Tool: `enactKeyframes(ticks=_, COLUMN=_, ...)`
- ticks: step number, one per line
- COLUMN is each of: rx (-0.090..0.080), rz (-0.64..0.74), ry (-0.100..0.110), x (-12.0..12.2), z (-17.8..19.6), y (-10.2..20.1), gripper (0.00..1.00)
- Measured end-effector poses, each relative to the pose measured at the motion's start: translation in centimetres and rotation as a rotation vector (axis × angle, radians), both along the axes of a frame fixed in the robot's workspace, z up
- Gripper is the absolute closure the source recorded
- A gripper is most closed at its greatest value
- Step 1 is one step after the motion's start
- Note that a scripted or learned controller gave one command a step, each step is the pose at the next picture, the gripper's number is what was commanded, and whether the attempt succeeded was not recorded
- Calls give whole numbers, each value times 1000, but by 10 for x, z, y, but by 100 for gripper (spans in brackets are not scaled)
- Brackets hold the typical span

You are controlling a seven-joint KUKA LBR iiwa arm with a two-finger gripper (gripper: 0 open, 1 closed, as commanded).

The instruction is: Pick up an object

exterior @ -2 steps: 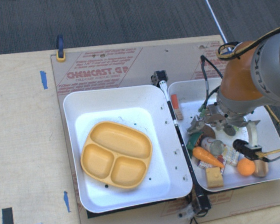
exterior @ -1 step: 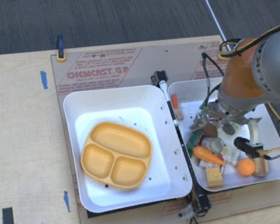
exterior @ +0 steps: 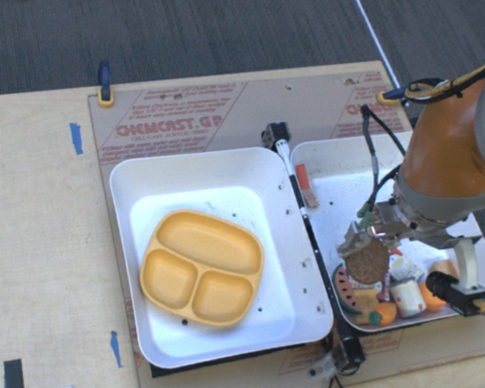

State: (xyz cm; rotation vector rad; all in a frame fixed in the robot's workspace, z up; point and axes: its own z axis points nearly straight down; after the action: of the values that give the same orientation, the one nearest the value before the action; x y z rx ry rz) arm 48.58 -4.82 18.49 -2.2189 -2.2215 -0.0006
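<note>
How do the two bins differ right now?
The left bin holds one yellow divided plate, lying flat; the right bin holds a cluster of small items crowded at its near end. The arm reaches over the right bin, not the left bin. Much of the left bin's floor is bare; the right bin's is partly hidden by the arm. Both are shallow and white.

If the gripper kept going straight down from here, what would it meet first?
Most likely the round brown speckled disc in the right white bin, directly under the gripper. The gap between them is hard to judge from this slanted view.
</note>
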Motion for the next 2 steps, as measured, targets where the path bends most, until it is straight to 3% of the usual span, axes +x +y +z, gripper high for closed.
enactKeyframes(ticks=1, rx=-3, rz=-1, ry=-5, x=-5, z=21, y=-27, gripper=100)
enactKeyframes(ticks=2, rx=-1, rz=1, ry=-3, x=16, z=16, y=24, gripper=100)
